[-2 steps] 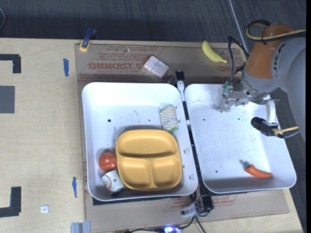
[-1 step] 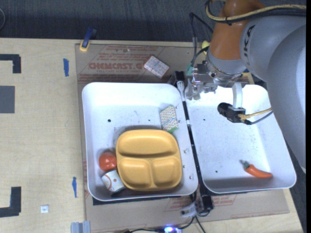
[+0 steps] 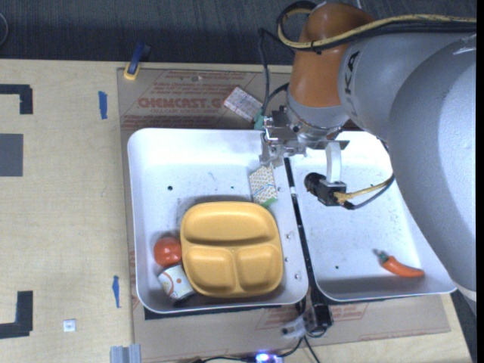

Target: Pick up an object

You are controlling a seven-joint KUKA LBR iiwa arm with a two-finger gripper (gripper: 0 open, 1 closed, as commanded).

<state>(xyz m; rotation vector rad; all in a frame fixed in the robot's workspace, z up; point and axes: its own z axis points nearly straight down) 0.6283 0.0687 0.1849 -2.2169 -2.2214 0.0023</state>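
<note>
The arm [image 3: 393,74] reaches in from the right, its gripper [image 3: 274,146] hanging over the back right corner of the left bin [image 3: 144,203], close to the divide between the bins. Whether anything sits between its fingers I cannot tell. Just below it a small patterned packet [image 3: 263,184] stands tilted. The left bin also bears a yellow tray [image 3: 231,248] (three compartments, facing up), with a tomato [image 3: 166,250] and a little cup [image 3: 175,281] touching its left side. In the right bin [image 3: 355,271] lies a carrot [image 3: 399,266], well apart from the gripper.
</note>
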